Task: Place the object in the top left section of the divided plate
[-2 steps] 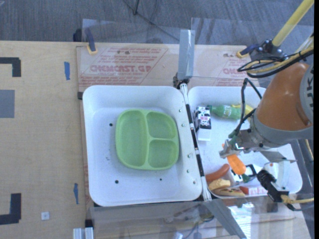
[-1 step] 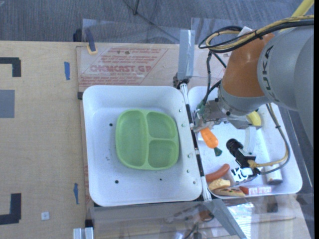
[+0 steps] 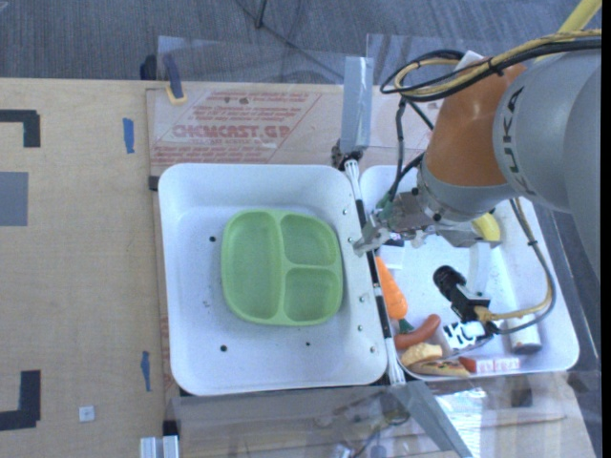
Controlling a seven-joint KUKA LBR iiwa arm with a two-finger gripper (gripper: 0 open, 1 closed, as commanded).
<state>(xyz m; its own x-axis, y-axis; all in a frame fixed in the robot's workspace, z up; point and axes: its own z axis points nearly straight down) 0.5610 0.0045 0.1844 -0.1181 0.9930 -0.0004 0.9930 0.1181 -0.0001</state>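
Hanging over the right white bin (image 3: 563,346) of toy food, the claw (image 3: 412,219), its state impossible to tell, seems poised to pick for the empty pale green divided plate (image 3: 283,267) left of centre.

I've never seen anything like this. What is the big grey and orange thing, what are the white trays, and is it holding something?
The grey and orange thing is a robot arm, reaching in from the right; a single camera looks down on the bench from above. Its tool, the part that grasps, hangs near the wall between two shallow white bins. Whether it holds anything cannot be made out. The left bin holds a green divided plate with three sections. The right bin holds toy food, such as a carrot and a sausage, plus other small items.
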